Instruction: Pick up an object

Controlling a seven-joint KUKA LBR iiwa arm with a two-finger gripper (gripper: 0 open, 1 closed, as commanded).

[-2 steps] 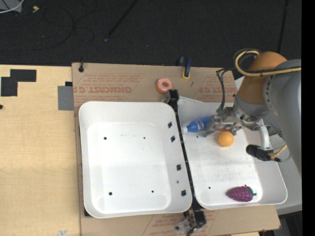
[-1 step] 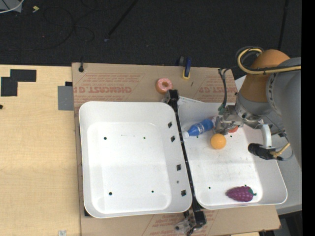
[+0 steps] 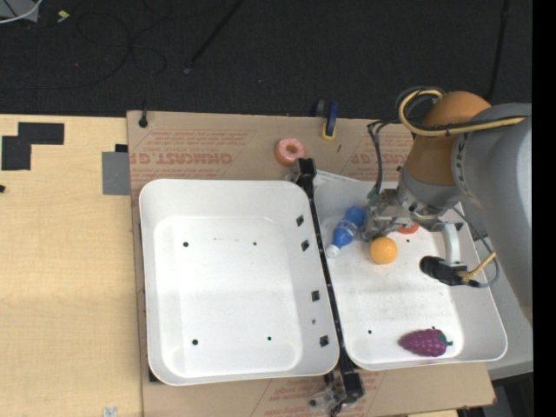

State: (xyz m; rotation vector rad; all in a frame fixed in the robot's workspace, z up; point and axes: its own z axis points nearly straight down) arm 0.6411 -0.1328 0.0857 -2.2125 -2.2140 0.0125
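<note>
From the fixed overhead camera, the grey arm with its orange band reaches in from the right and sets its end effector (image 3: 388,220) low in the upper part of the right-hand shallow white bin (image 3: 469,341); whether it is spread or pressed together cannot be told, since the wrist hides its tips. Just below it sits a small round orange ball (image 3: 383,250), and just to its left lies a blue plastic bottle with a white cap (image 3: 346,229), tilted toward the divider between the bins. A purple bunch of toy grapes (image 3: 425,343) rests well apart, near the bin's front edge. A pink ring (image 3: 289,151) lies outside the bins on the brown cardboard sheet (image 3: 217,150) covering the bench. The ball looks the likeliest target: probably light and firm but smooth, so it could roll or squirt free unless pinched squarely across its widest part. The bottle seems light and stiff, best gripped across its body rather than its cap.
</note>
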